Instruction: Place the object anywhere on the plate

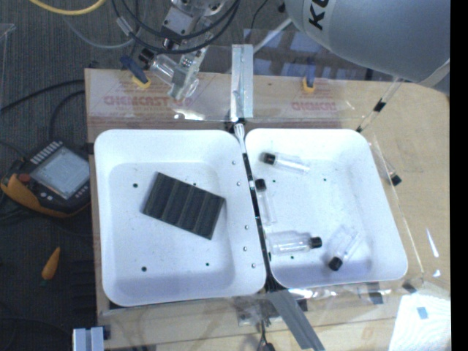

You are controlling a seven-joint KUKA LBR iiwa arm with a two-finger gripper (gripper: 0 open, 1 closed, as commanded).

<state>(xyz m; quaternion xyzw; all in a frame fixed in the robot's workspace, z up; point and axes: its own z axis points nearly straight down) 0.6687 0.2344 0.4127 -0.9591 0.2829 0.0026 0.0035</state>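
Four vials [292, 242] lie in right bin [382, 168]; cannot tell if fingers [183, 79] (glassy blur) are open

A dark, ribbed rectangular plate [183, 205] is pictured lying flat near the middle of the left bin [117, 269], turned at a slant to its walls. Four clear, black-capped vials are spread across the right bin [369, 170], all on their sides. The far vial [287, 164] is capped at its left end, the divider vial [264, 205] is laid along the inner wall, the front vial [292, 243] is capped at its right end, and the angled vial [343, 248] is set just beside it.
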